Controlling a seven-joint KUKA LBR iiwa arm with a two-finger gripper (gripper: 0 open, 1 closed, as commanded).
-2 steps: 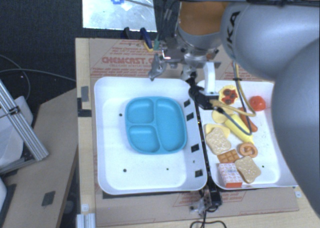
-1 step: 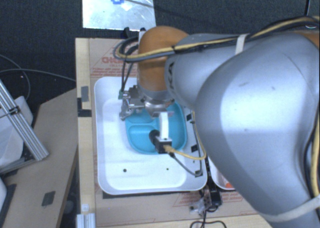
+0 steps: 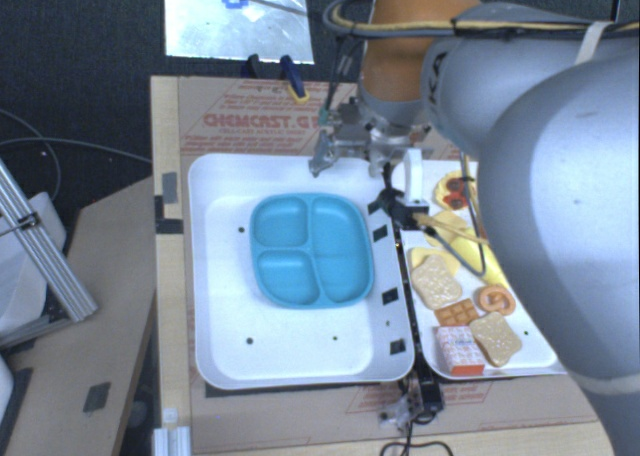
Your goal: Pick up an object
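A blue, divided plastic plate (image 3: 310, 249) lies flat in the middle of the left white bin (image 3: 225, 344), nearly square and turned slightly askew. The gripper (image 3: 375, 159) hangs over that bin's far right corner; I cannot tell whether it is spread or closed. In the right white bin (image 3: 530, 352), a yellow toy banana (image 3: 455, 239) slants from far-left to near-right.

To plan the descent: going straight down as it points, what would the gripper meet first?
The gripper probably meets bare floor of the left bin, beyond the blue plate; depth unclear.
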